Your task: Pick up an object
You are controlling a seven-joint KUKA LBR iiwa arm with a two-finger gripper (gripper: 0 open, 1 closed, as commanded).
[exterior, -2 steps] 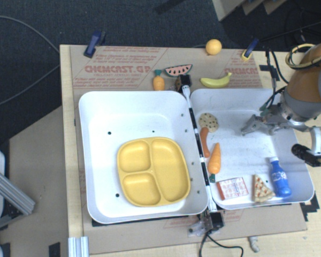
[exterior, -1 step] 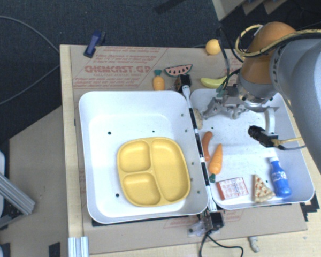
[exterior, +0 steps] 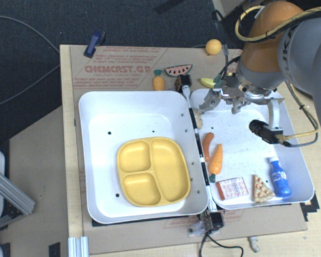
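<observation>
1. Along the right bin [exterior: 305, 189]'s lower edge lie a red packet [exterior: 232, 188], pizza slice [exterior: 262, 189] and blue bottle [exterior: 279, 178].
2. Two carrots [exterior: 213, 153] hug the dividing wall, mid-frame.
3. Above them the floor is bare.
4. The gripper [exterior: 223, 101] hangs upper right of the carrots, fingers spread, holding nothing.

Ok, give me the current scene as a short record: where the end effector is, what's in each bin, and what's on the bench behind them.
end effector: over the far end of the right bin
right bin contents: two carrots, red-and-white packet, pizza slice, blue bottle
left bin contents: yellow divided plate
bench behind bins: watermelon slice, orange ball, banana
</observation>
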